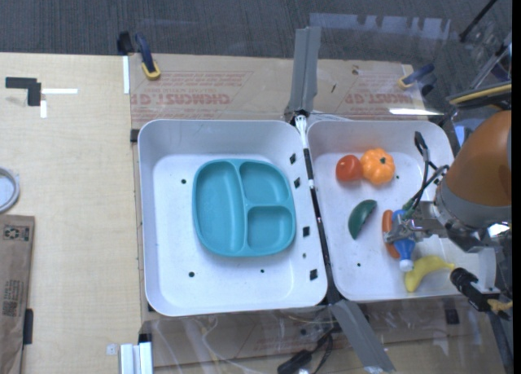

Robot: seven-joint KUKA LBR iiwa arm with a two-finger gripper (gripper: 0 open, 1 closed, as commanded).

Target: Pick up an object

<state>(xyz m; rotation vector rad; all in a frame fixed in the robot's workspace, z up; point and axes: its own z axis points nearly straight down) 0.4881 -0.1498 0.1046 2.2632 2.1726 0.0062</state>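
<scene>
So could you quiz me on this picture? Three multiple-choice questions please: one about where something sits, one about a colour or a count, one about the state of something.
1. Where does the blue divided plate lie?
A. In the left bin
B. In the right bin
C. On the wooden bench outside the bins

2. What colour is the small pumpkin next to the tomato?
A. Purple
B. Orange
C. White

3. How does the banana lie?
A. Stacked on the plate
B. Hanging over the bin's rim
C. Flat on the bin floor, near the gripper

Answers:
1. A, the plate rests on the floor of the left bin.
2. B, it is orange, touching the red tomato's side.
3. C, it rests on the right bin floor, just below the gripper.
</scene>
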